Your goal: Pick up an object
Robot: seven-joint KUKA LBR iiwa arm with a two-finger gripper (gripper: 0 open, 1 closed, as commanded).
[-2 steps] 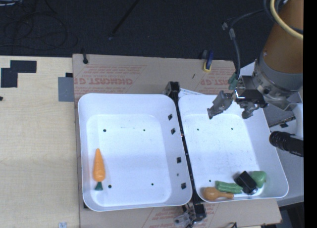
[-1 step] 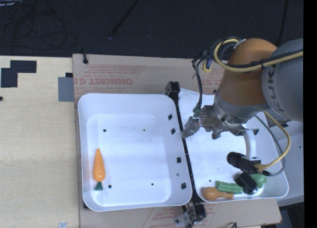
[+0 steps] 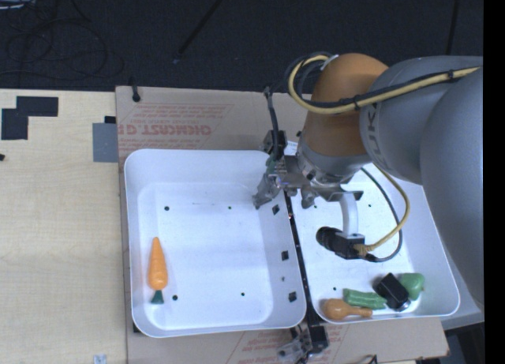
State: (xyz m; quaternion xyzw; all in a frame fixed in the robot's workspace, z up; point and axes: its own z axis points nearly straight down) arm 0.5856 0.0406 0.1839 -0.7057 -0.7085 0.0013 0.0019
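Desk (image 3: pixel 55 236): pale wood, with a cardboard sheet (image 3: pixel 197 125) under two shallow white bins; dark floor and loose cables behind.

Claw (image 3: pixel 304 189): sits over the seam where the two bins meet, toward their far end, under the orange band of the arm (image 3: pixel 426 133). The wrist hides it from above, so cannot tell whether it is spread or pressed together. Nothing visibly pinched.

Right bin (image 3: pixel 316 275): candidate objects are bunched in the near corner, well apart from the claw:
- tan pear-shaped piece (image 3: pixel 345 309) against the near wall
- green pod (image 3: pixel 363 298) just beside it
- black block (image 3: pixel 392 290) touching the pod's end
- green lump (image 3: pixel 412 282) behind the block, partly hidden by it

Probably they slid there and now rest against the rim.

Left bin (image 3: pixel 205 244): one orange carrot (image 3: pixel 157 264) lies alone along the left wall, leaf end toward the near edge.

Judgement: pick not yet made. The claw is above bare rim, not above any object. The carrot is the cleaner target, since it is isolated and its long axis is clear. The corner cluster risks a crowded grasp against the wall
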